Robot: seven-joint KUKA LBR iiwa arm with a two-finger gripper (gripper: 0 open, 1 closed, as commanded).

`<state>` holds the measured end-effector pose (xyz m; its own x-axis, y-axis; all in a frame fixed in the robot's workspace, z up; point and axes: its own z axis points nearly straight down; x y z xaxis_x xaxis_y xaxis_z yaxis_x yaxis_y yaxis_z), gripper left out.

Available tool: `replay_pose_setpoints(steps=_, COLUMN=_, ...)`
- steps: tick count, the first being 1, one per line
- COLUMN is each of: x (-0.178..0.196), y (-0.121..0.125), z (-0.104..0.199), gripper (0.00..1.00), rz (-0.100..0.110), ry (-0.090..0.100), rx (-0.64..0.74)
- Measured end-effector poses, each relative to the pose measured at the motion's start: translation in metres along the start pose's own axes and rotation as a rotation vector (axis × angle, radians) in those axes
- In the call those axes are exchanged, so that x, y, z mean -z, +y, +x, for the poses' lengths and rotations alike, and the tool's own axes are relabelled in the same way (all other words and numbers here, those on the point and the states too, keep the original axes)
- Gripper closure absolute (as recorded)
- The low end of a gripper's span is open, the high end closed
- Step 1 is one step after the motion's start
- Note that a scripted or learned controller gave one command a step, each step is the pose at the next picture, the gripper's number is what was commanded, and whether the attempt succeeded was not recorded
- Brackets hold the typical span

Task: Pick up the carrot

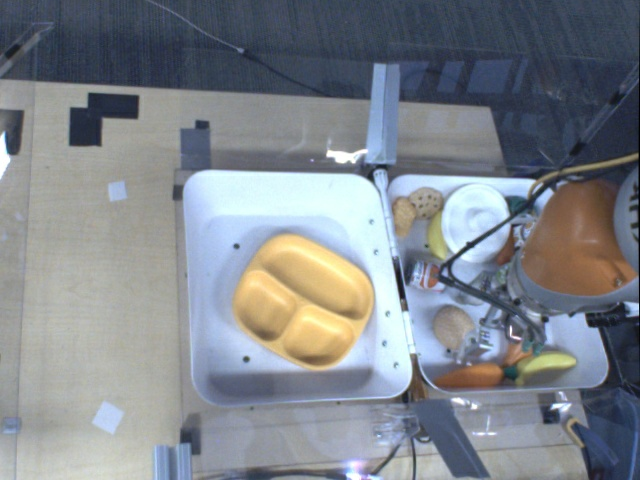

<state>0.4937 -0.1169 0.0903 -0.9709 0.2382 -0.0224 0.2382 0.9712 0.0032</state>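
- Lying along the near wall of the right bin (600, 373), the carrot (470, 375) sits at that bin's near-left corner, long axis running roughly left-right, parallel to the near rim.
- Carrot's right end meets a green stem-like bit and a yellow banana-shaped piece (548, 364); the two look close, perhaps touching.
- Gripper (492, 330) hangs low over the right bin, just above and slightly right of the carrot in the frame, beside a tan, rounded potato-like item (453, 325).
- Cables and metal linkage clutter the wrist; cannot tell how wide the pincer stands, and nothing can be made out in its grip.
- Key relation: carrot lies toward the near rim from the gripper, a short way off, slightly left.
- Judgement: closing across the carrot's short width would suit, so the pinch line should run near-far; wall and banana crowd the space, so mid-length looks safest.
- Left bin (210, 368) holds a yellow three-well tray (300, 300), well apart from the work.
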Motion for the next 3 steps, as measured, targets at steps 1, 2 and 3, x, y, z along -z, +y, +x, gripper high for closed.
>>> replay_pose_setpoints(steps=1, x=0.0000, y=0.0001, z=0.0000, gripper=0.00, rz=0.000, ry=0.000, rx=0.001)
replay_pose_setpoints(steps=2, x=0.0000, y=0.0001, z=0.0000, gripper=0.00, rz=0.000, ry=0.000, rx=0.001)
replay_pose_setpoints(steps=3, x=0.0000, y=0.0000, z=0.0000, gripper=0.00, rz=0.000, ry=0.000, rx=0.001)
